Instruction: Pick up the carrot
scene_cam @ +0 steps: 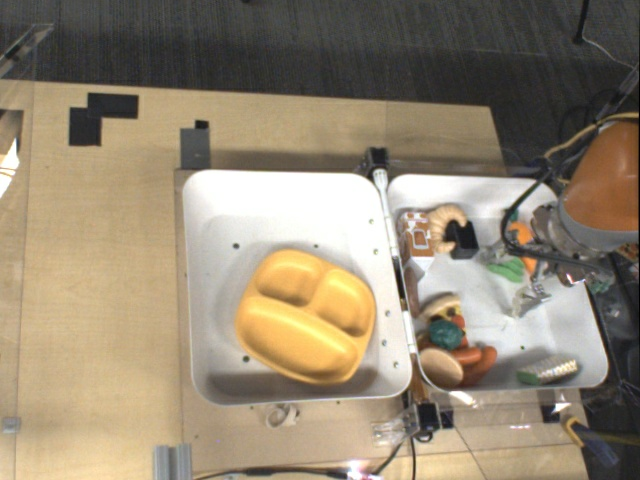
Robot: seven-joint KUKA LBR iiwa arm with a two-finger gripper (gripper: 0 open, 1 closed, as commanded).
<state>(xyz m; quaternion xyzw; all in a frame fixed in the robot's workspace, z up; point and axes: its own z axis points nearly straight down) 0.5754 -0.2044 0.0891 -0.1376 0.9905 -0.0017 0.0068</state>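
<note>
We are looking at the carrot (516, 234) in the right bin (570, 343), up near its back right part, just beside the arm (600, 193). What we are taking for its orange body is partly hidden by a dark cable, and green leaves (507, 267) are lying just in front of it. The fingers (533, 296) are hanging a little nearer the camera than the leaves, and we cannot tell how far open they are or whether they are holding anything. We are judging the carrot to be a light, stiff plastic toy, smooth and tapered, so likely to slip or roll under a pinch. We are favouring a hold across the thick middle of the orange body, not the leaves.
</note>
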